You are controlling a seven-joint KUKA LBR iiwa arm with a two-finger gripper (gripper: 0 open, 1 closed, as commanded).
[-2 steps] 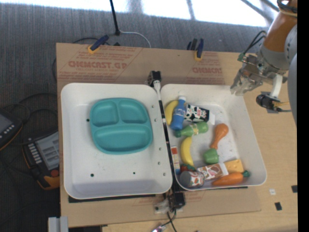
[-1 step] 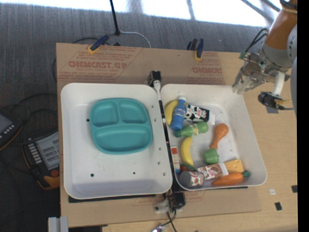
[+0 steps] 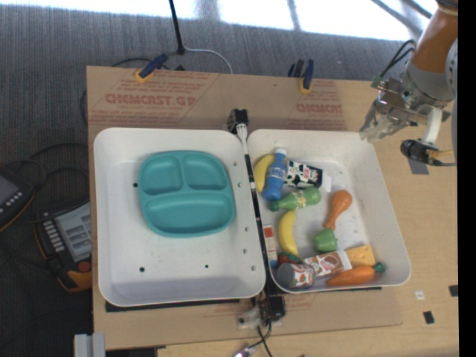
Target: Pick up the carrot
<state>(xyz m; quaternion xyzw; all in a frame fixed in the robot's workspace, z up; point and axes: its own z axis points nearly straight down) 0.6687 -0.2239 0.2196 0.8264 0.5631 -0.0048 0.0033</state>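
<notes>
Orange and long, the carrot [image 3: 352,276] lies at the right bin's [image 3: 387,199] five o'clock corner, long axis roughly three-to-nine, well away at six o'clock from the fingers [image 3: 379,127], which hang apart and hold nothing.

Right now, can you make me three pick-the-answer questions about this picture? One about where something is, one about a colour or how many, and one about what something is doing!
1. Where is the carrot?
A. On the teal tray
B. In the right bin, near its front edge
C. On the floor

2. How many bananas are in the right bin?
A. Two
B. Five
C. None

3. What is the gripper doing?
A. Lifting the carrot
B. Pressing on the tray
C. Hanging above the right bin's far corner, holding nothing

Answers:
1 B, it lies by the front wall.
2 A, one banana is near the divider, another is below it.
3 C, nothing sits between its fingers.
</notes>
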